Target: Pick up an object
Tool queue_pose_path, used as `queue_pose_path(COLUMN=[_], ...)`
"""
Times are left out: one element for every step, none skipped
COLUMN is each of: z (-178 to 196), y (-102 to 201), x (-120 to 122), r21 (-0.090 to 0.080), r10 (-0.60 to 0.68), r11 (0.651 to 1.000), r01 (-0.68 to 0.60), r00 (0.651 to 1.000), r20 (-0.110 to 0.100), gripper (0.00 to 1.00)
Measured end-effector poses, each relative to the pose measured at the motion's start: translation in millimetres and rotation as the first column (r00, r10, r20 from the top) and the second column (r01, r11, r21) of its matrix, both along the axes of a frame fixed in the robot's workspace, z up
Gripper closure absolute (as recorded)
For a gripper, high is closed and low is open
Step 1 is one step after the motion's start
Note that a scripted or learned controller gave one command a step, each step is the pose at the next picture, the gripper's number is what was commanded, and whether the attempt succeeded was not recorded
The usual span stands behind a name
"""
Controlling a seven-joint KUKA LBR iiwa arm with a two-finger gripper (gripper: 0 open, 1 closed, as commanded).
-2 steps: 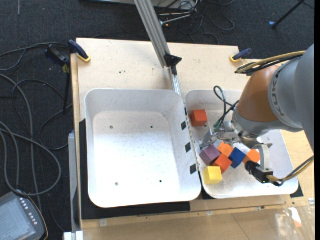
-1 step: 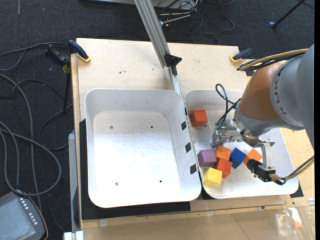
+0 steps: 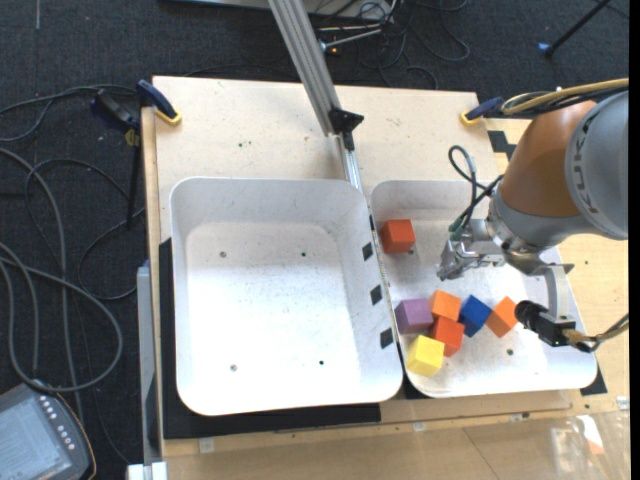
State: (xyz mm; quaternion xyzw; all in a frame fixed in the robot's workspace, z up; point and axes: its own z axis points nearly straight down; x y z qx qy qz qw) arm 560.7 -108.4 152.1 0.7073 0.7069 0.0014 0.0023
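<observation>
The arm [image 3: 565,173] reaches in from the right over the right bin [image 3: 565,368], its claw [image 3: 458,261] hanging low above the bin floor — whether it is open or closed I cannot tell, and nothing shows between its tips. The blocks all lie in this bin. A red block [image 3: 398,235] sits alone toward the far side, just left of the claw and apart from it. The rest cluster nearer the front, below the claw: a purple block [image 3: 413,315] at the left, an orange block [image 3: 446,305] touching it, a second red block [image 3: 449,335] just in front of that, a blue block [image 3: 475,314] beside them, and another orange block [image 3: 501,316] at the right. A yellow block [image 3: 426,355] lies nearest the front — close to the bin's left wall. The left bin [image 3: 190,268] stands beside it on the tabletop [image 3: 260,128].
</observation>
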Motion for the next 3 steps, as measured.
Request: queue_pose_path(z=[61.2, 104.6, 108.9], y=[5.6, 5.5, 59.3], x=[-1.6, 0.2, 12.8], r21=[0.0, -0.001, 0.002], r10=[0.004, 0.004, 0.009], r11=[1.0, 1.0, 1.0], r01=[-0.004, -0.004, -0.009], r00=[1.0, 1.0, 1.0], r20=[0.002, 0.002, -0.002], gripper=[1.0, 1.0, 1.0])
